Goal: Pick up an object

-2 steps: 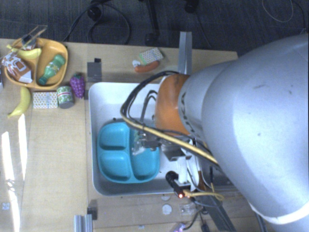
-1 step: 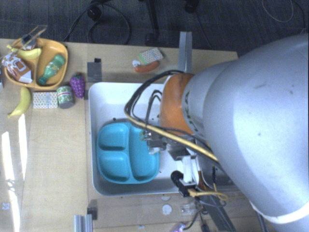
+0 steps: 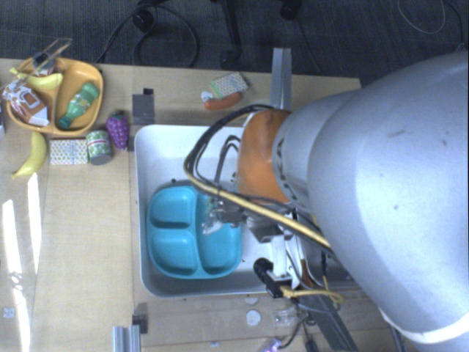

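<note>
Directly below the arm [image 3: 381, 196], a turquoise tray [image 3: 176, 233] lies flat in a white bin [image 3: 157, 141]. The tray has three compartments, and its long axis runs from the near rim of the bin toward the far rim. The gripper [image 3: 216, 215] is over the tray's right part, among cables, and I cannot tell if the jaws are spread or pressed together. The arm hides most of the bin on the right. Farther away, on the wooden tabletop [image 3: 73, 255], there is a banana [image 3: 31, 156], a small can [image 3: 97, 146] and purple grapes [image 3: 118, 128]. A yellow bowl [image 3: 91, 75] behind them holds a green bottle [image 3: 78, 103] and other small things, hard to make out.
</note>
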Controlling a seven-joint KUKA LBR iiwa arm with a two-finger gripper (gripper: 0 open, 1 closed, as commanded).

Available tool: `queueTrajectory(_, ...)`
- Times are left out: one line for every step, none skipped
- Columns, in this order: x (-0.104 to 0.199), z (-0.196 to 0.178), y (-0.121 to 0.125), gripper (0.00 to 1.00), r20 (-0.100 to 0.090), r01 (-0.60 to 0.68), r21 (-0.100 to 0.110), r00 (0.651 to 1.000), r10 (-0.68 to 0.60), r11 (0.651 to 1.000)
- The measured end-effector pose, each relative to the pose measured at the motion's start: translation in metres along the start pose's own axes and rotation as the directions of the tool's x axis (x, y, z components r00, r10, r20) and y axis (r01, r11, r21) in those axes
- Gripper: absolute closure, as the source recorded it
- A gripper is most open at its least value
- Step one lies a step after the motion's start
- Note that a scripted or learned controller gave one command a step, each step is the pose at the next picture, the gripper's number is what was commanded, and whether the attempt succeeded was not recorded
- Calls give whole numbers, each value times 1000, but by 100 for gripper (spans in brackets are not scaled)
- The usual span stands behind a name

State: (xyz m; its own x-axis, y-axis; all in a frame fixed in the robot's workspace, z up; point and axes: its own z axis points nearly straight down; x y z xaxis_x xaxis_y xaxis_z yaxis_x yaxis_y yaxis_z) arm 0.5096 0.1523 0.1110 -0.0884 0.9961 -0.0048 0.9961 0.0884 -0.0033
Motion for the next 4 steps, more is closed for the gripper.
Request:
queueTrajectory(-20,-79,67,0,-4,111,-6,994,-111,994)
queueTrajectory(3,6,1,0,-5,93,-1,996,-93,996)
queueTrajectory(-14,3,1,100,19,75,6,997,-75,997)
queueTrajectory(-5,-1,2,0,8,87,1,996,-87,996)
